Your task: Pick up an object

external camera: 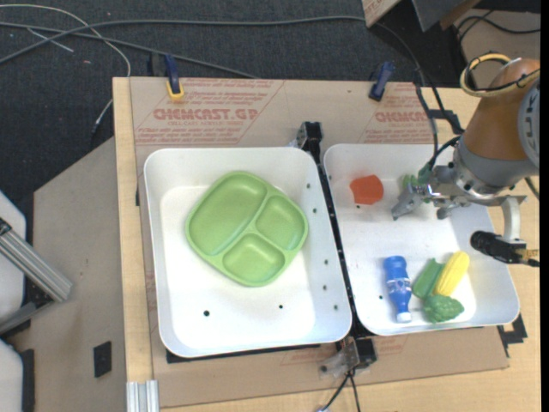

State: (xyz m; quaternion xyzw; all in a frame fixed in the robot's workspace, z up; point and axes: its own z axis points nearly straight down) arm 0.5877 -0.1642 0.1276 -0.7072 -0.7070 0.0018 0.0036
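A grey KUKA arm with an orange band reaches over the right bin point(502, 303), its tool point(410, 197) low near the bin's far wall and just beside an orange-red block point(367, 190); whether the tool is spread or clenched cannot be told at this angle, and nothing can be made out in its grip.

The pickable things all lie in the right bin. The block sits toward the bin's far left corner, with a small green item point(412, 181) half hidden at the tool itself. Along the near edge of that bin lie a blue bottle point(396, 287) on its side, a yellow corn cob point(453, 272) and a green leafy toy point(442, 305), the last two touching. A green divided plate point(247, 227) occupies the left bin point(163, 316), well apart from the arm.

The risk here looks plain: the tool stands beside the block rather than over it, so a closing move may catch only air or nudge the block against the bin wall. The green item so close to the tool could foul a grasp or be dragged along. A descent near the bin's far wall might also strike the rim. Should the arm turn to the near-edge cluster, the touching corn and leafy toy may come up together or slip free.
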